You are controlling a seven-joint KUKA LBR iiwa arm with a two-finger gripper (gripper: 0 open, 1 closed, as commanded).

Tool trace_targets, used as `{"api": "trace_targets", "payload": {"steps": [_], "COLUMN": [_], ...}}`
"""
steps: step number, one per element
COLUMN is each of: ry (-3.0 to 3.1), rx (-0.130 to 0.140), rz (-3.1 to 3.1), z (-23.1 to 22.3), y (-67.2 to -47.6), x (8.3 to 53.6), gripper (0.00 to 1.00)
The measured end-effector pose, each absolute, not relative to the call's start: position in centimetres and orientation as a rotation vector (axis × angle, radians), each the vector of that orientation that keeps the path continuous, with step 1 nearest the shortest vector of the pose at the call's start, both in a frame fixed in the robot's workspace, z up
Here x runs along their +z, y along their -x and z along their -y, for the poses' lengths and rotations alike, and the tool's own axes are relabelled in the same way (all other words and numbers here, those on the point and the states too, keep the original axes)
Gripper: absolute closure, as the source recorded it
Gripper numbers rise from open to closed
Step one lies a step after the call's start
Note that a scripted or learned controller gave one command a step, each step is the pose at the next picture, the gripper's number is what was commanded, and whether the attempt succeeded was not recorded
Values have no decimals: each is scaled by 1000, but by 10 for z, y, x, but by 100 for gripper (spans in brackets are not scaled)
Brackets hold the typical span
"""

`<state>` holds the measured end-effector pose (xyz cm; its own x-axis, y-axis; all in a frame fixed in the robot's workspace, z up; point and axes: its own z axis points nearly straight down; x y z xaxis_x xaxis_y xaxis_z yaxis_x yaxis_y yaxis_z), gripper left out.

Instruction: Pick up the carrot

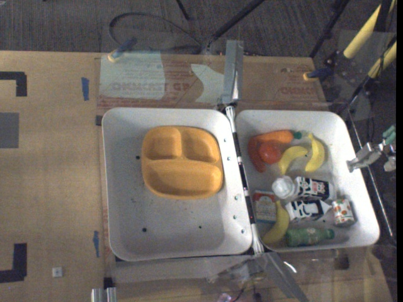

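Observation:
The carrot is orange with a small green tip at its right end. It lies on its side near the back of the right bin. Its lower edge touches a red pepper-like toy. A yellow banana curves just in front of the carrot's right half.
A second banana, two black-and-white milk bottles, a third banana, a green bottle and a small can also lie in the right bin. An orange divided plate sits in the left bin. A small metal piece overhangs the right rim.

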<state>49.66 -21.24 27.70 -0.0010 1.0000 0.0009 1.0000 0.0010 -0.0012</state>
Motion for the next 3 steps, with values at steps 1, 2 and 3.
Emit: {"api": "trace_targets", "payload": {"steps": [1,2,3], "ry": [2221,2056,2114], "rx": [-2,-1,-3], "rz": [2225,2383,2330], "z": [213,207,173], "y": [-498,-514,-556], "x": [287,327,376], "gripper": [100,100,100]}}
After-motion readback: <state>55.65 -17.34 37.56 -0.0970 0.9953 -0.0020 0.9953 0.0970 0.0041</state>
